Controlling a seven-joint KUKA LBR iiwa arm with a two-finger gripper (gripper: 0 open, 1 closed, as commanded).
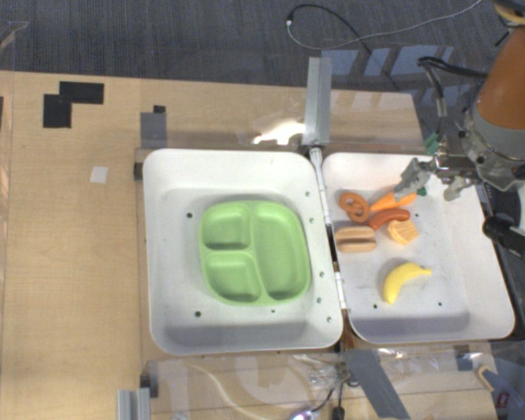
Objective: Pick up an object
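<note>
Carrot [388,205], orange and slanted, is lying at the upper right of the frame in the right bin [459,318], just under the gripper [429,175], whose fingers are standing spread and holding nothing. A pretzel [353,204] is touching the carrot's left end; a hot dog [356,238] and an orange wedge [402,232] are crowding just below, a banana [402,280] lower right. Closing squarely across the carrot's middle, clear of its neighbours, looks the surest grasp. A green tray [252,252] is sitting in the left bin [171,322].
</note>
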